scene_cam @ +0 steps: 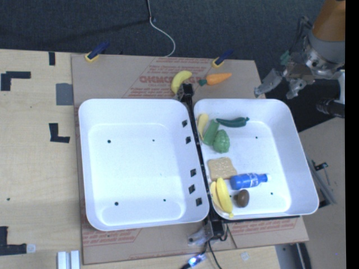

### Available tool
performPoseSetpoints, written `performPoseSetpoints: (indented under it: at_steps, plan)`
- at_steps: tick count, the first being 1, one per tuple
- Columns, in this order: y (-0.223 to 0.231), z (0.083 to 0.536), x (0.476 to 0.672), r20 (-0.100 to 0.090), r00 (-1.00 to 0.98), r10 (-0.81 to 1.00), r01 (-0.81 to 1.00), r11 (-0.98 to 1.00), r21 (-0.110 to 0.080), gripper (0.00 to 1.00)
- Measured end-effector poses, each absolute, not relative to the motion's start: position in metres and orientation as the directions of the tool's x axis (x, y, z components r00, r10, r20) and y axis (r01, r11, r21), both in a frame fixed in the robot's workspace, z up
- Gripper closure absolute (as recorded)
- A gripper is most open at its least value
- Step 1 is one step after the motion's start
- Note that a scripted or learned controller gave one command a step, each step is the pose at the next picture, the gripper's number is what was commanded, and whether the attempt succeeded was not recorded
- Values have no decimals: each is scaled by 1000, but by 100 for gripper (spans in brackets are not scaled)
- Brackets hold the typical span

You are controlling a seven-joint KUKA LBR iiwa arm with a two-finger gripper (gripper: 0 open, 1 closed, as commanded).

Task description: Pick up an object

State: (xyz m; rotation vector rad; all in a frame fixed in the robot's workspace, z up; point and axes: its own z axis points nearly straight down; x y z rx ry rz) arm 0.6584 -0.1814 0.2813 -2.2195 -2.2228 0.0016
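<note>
My gripper (pixel 276 92) hangs open above the bench, just beyond the far right corner of the right bin (pixel 280 150), with nothing between its fingers. Along the right bin's left side lie a dark green chili (pixel 231 121), a green vegetable (pixel 216 138), a small yellow piece (pixel 202 122), a slice of toast (pixel 221 167), a blue bottle (pixel 247 180), a banana (pixel 223 195) and a brown kiwi (pixel 241 198). All of them are well below and left of the gripper.
The left bin (pixel 134 161) sits beside the right one, joined along a black-clipped divider (pixel 193 150). Behind the bins, on the cardboard, lie a second banana (pixel 180 81) and a carrot (pixel 216 79). A white cable (pixel 160 29) runs down from the back.
</note>
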Motion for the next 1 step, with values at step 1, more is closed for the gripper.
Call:
performPoseSetpoints:
  at_steps: [1]
  plan:
    - [-108,161,662,5,-7,1000,1000,7,-13,0]
